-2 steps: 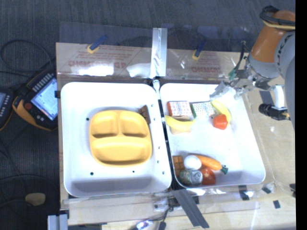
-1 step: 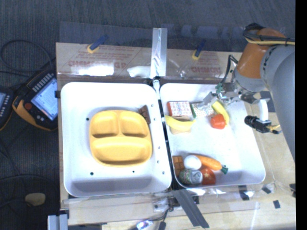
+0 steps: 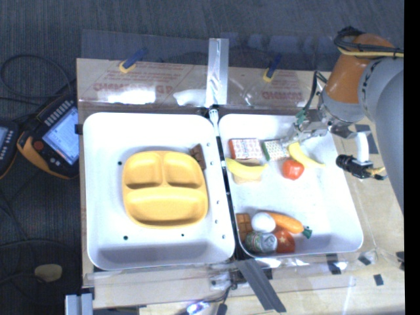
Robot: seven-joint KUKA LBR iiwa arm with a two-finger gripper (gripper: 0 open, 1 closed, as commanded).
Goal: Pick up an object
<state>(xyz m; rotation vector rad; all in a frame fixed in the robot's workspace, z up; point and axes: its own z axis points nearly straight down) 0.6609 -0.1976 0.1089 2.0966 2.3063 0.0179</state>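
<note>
The left bin (image 3: 98,195) is being occupied by a yellow divided tray (image 3: 164,188). In the right bin (image 3: 341,209), the candidate objects are being left unlifted: a banana (image 3: 244,169), a red box (image 3: 245,148), a tomato (image 3: 293,169), an egg (image 3: 264,222), a carrot (image 3: 289,223) and a can (image 3: 262,243). The gripper (image 3: 303,128) is being positioned at the bin's far corner, beside a second banana (image 3: 303,155); nothing is being seen held, so the pick is judged outstanding. Whether the claw is open or closed cannot be told, and the arm is being cut off at the right.
</note>
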